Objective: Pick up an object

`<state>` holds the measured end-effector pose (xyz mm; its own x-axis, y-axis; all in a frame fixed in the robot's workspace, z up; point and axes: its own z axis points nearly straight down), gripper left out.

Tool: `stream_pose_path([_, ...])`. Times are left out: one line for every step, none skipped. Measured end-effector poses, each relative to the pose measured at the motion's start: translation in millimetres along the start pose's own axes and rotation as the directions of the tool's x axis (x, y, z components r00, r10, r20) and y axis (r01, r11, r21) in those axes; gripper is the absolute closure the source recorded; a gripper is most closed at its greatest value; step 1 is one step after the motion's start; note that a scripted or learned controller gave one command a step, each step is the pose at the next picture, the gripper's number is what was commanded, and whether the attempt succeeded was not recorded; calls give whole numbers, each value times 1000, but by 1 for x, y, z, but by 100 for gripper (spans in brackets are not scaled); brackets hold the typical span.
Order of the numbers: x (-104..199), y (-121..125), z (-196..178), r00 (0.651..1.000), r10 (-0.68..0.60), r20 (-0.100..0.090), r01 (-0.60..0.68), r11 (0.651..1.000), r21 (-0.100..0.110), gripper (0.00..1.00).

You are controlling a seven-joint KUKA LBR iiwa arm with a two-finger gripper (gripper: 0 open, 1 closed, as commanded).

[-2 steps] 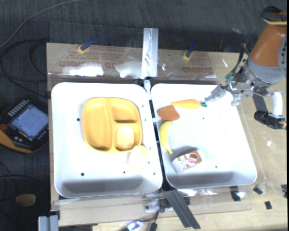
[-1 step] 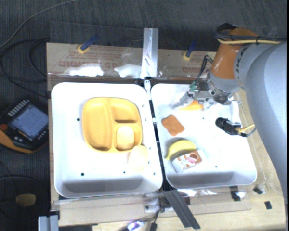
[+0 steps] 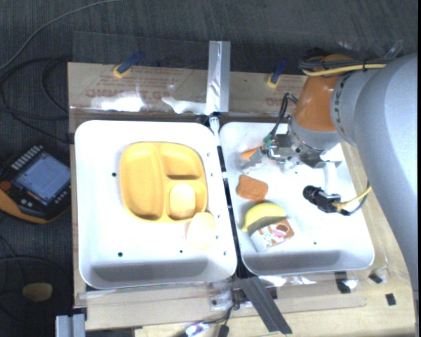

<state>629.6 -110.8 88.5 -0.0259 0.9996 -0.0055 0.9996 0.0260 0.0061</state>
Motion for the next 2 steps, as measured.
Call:
stream_pose_path([17,-54,-1,993,-118,-1,118,993,-4,0])
stream_pose_path([-7,31,3,980,-200,-25,201,979,44,0])
